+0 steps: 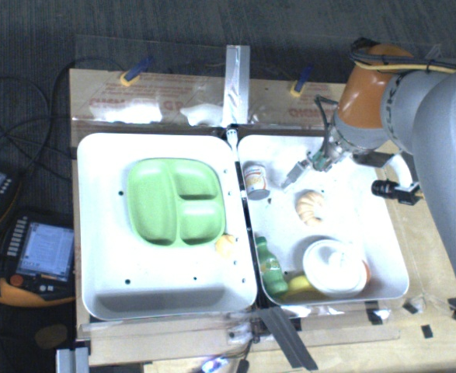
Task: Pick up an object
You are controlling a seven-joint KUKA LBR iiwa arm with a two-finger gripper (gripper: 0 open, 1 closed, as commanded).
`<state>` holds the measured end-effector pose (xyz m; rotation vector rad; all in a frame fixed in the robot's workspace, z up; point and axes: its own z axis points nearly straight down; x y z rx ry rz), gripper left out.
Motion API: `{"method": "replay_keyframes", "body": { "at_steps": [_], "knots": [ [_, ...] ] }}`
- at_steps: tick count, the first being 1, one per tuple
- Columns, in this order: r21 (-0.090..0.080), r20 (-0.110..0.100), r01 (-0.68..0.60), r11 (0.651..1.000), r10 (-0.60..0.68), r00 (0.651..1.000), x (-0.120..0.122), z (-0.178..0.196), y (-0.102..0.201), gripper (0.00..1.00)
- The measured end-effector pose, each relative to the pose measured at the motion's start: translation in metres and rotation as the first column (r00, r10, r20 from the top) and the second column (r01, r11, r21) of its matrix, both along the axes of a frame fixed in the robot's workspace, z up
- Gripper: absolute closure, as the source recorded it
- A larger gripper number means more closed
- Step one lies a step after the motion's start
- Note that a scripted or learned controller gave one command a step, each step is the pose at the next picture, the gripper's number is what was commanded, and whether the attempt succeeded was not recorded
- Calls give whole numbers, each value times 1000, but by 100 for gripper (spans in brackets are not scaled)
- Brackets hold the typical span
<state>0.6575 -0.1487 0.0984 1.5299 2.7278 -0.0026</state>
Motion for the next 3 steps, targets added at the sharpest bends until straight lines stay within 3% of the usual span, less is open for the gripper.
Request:
{"method": "replay_keyframes", "body": {
  "at_steps": [1,2,3],
  "knots": [
    [3,1,-36,999,36,999,-54,-9,4,0],
    [10,-1,371,929,-371,929,-111,-8,8,0],
    [11,-4,370,929,-370,929,-111,-1,8,100]
  ]
}}
